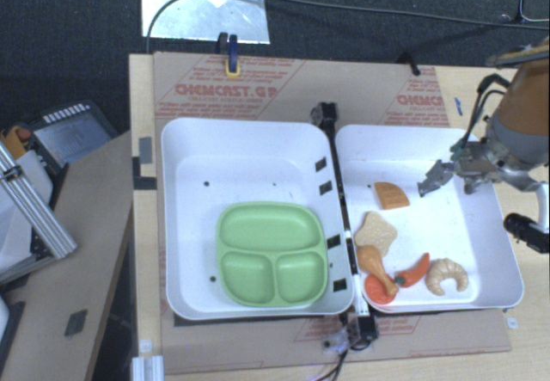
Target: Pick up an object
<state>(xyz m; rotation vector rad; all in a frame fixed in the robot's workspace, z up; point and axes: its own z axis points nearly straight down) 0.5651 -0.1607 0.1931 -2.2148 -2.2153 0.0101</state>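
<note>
**benchwatcher:** So what are you going for in there?

**me:** I'm hovering my tool over the right bin, just to the right of the orange bread slice. Nothing is sitting between the fingers, and I honestly can't tell how wide they're standing from this angle.

**benchwatcher:** Why the bread?

**me:** It's lying alone, apart from the pile. Below the bread slice, the cracker, drumstick, red pepper and croissant are crowding together. Left of it, the green tray is occupying the other bin.
</note>
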